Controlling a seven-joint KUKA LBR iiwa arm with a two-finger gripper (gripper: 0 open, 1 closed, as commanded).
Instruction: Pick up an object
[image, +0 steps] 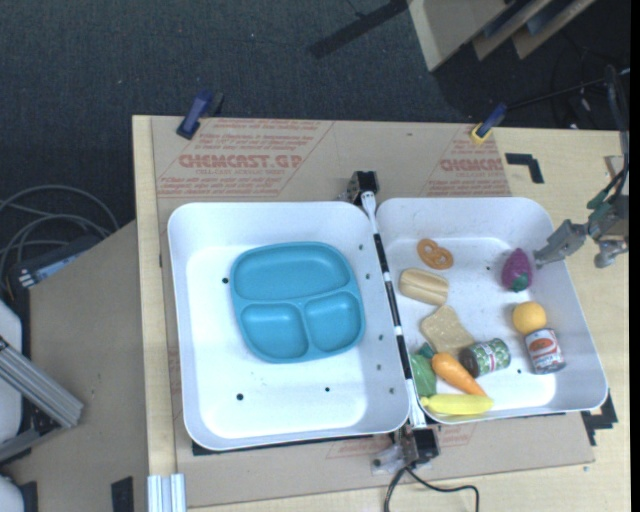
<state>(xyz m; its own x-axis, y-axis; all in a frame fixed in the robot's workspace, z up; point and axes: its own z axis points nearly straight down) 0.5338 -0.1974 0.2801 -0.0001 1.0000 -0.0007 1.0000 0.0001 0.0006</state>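
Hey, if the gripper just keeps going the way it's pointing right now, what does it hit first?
Most likely the purple toy. The gripper reaches in over the right bin's far right rim, pointing left and slightly down in the picture, and that toy lies just past its tip. Its height above the bin is unclear, so it might pass over.

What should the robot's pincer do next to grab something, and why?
Probably slide a little left and down onto the purple toy fruit. The pincer sits at the right white bin's edge, nearest to that fruit, with nothing seen between its fingers.
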